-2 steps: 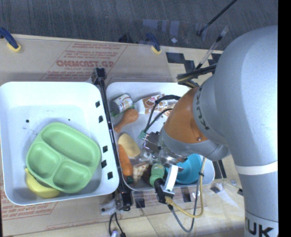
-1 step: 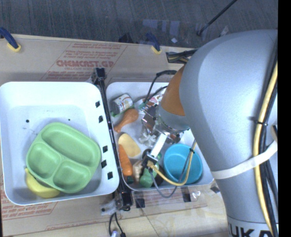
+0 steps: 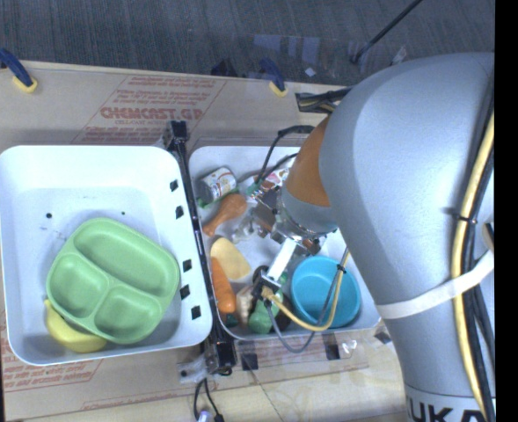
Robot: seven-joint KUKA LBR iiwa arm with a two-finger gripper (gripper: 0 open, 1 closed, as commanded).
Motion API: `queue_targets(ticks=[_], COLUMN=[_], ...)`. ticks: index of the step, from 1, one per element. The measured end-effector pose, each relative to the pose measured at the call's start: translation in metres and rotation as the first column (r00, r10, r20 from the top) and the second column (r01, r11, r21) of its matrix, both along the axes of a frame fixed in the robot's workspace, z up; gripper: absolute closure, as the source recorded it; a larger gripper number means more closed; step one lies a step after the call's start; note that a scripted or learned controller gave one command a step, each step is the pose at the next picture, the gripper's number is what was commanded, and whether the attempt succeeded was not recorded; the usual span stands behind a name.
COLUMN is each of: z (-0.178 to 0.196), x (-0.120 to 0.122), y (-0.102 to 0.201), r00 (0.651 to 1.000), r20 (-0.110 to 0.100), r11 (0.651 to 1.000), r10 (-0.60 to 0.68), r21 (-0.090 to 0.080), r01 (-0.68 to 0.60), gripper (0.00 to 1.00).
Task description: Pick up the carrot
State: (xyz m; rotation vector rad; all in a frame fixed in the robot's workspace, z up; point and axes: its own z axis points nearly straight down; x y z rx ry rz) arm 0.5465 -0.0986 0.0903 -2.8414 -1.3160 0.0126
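We see the carrot (image 3: pixel 222 286) lying along the left wall of the right bin (image 3: pixel 234 156), with little room on that side. A pale slice (image 3: pixel 230 258) touches it, and a blue cup (image 3: pixel 324 293) sits to its right. The gripper (image 3: pixel 263 216) hangs above the bin's middle, and we cannot tell how far open it is.
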Motion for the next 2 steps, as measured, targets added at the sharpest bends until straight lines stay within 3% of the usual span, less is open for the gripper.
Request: queue_targets(ticks=[1,2], z=[0.104,0.019], x=[0.002,0.045], y=[0.064,-0.002], r00=[0.986,1.0], r20=[0.01,-0.004], r11=[0.986,1.0], r10=[0.166,-0.024], r21=[-0.001,-0.003], r01=[-0.166,0.024], gripper=[0.0,0.0])
